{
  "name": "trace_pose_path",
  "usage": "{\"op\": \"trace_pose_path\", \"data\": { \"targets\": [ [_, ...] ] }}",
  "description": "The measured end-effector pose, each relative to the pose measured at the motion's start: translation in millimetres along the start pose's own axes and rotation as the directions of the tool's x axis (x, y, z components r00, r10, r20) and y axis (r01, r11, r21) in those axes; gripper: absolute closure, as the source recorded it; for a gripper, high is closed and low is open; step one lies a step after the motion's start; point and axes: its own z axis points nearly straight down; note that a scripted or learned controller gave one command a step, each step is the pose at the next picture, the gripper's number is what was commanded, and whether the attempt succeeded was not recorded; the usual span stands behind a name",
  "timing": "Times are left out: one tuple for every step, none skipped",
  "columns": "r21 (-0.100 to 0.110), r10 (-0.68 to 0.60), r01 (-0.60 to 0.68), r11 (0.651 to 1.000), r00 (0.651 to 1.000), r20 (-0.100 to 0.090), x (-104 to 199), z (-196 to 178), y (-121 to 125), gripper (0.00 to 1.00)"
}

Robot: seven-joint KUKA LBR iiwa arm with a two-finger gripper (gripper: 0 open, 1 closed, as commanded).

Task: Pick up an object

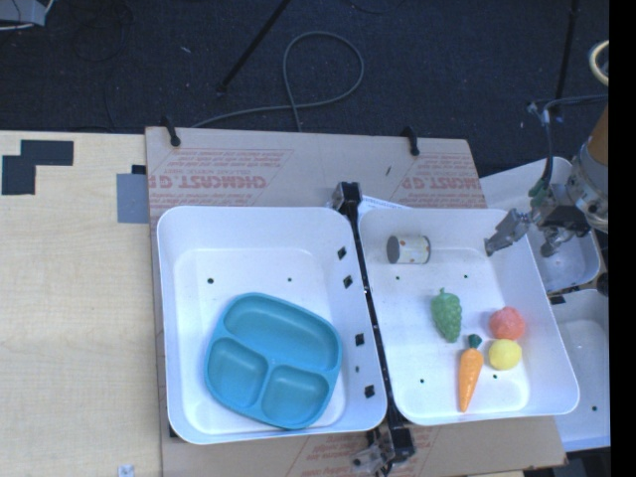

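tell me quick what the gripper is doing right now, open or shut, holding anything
Gripper: open, holding nothing, poised over the back right rim of the right bin, apart from the toys lying in it.

Bench with board and two bins
The pale wooden bench (70, 306) carries a printed cardboard sheet (298, 172); the left bin (189, 237) and right bin (552, 366) sit side by side on it

We see even, fairly bright light from above; the white bins (298, 237) glare slightly while the floor (298, 48) behind stays dark. Shadows are soft and short. Focus is a little soft overall, and we notice no clear edge distortion.
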Motion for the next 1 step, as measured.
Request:
{"op": "trace_pose_path", "data": {
  "targets": [
    [-0.011,-0.002,0.002,1.000,1.000,0.002,0.0,-6.2,1.9,0.00]
  ]
}}
